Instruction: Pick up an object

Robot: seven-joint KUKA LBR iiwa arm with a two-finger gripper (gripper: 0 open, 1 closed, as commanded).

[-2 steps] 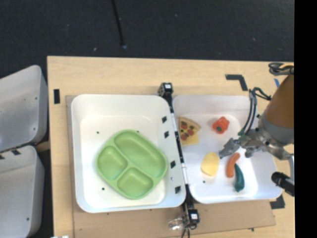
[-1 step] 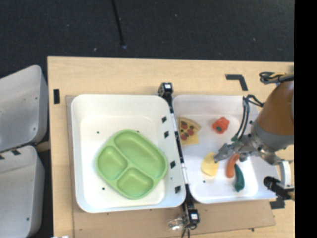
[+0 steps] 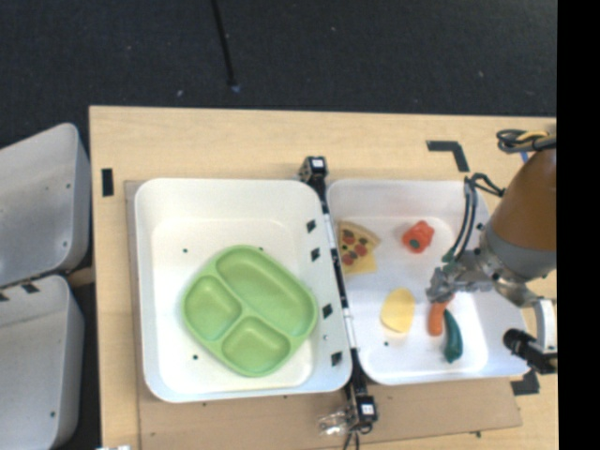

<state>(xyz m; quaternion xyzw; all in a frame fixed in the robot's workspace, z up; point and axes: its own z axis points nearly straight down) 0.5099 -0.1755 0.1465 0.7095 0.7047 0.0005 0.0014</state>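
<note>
Two white bins sit side by side on a tan table (image 3: 216, 139). The left bin (image 3: 169, 214) has a green plate (image 3: 248, 309) in it, with three parts to hold food. The right bin (image 3: 394, 204) has the toys. A pizza slice (image 3: 357, 246) lies near the wall between the bins, and a red-orange toy (image 3: 419, 236), maybe a tomato or a pepper, sits a bit to its right. A yellow piece (image 3: 398, 310) lies lower down, toward the middle of the bin. Just to its right are a small orange carrot (image 3: 436, 321) and a dark green toy (image 3: 452, 337), lying side by side and nearly touching. The arm (image 3: 528, 216) comes in from the right, grey with an orange part on top. Its hand (image 3: 444, 285) is low in the right bin, right above the top of the carrot. The hand is small and dark here, so I cannot tell if it is spread or pressed together, or if it has hold of anything. The yellow piece is close on its left side, and the green toy is close below.
</note>
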